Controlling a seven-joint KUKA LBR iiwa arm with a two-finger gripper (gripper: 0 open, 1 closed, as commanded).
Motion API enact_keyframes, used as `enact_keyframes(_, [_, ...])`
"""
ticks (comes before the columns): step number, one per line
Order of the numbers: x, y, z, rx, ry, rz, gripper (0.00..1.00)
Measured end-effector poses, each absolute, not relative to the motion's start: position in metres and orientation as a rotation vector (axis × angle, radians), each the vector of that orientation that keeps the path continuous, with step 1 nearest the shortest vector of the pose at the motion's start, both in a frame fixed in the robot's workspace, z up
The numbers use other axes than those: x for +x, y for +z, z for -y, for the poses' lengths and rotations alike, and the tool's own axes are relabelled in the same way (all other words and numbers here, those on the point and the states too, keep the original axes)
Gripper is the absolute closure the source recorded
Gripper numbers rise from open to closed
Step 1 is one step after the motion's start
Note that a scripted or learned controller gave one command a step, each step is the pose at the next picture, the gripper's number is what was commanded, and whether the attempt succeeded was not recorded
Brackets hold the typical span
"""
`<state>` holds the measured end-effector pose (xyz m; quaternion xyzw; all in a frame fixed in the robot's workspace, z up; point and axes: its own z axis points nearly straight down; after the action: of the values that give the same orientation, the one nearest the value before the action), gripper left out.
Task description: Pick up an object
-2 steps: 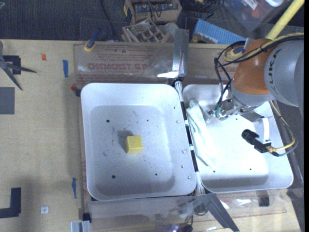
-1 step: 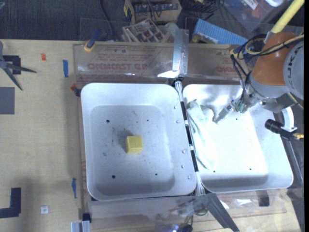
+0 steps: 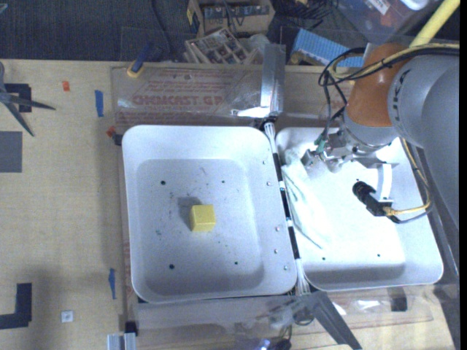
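Note:
A small yellow block (image 3: pixel 203 218) lies near the middle of the left bin (image 3: pixel 146 152). My gripper (image 3: pixel 321 157) hangs over the back left part of the right bin (image 3: pixel 408 268), well to the right of the block and apart from it. The grey arm with its orange band (image 3: pixel 376 93) comes in from the upper right. I see nothing held at the gripper, and its tip is too small and dark to read.
Thin pale strands (image 3: pixel 303 203) lie along the left side of the right bin. A black cable connector (image 3: pixel 368 197) hangs from the wrist over that bin. A clear plastic sheet (image 3: pixel 190 97) lies behind the bins. Clutter stands beyond the bench's back edge.

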<state>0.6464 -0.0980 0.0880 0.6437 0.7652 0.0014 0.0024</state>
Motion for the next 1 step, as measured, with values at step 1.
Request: enact_keyframes(1, [0.6464,0.088,0.098,2.019,0.004,-2.401,0.0])
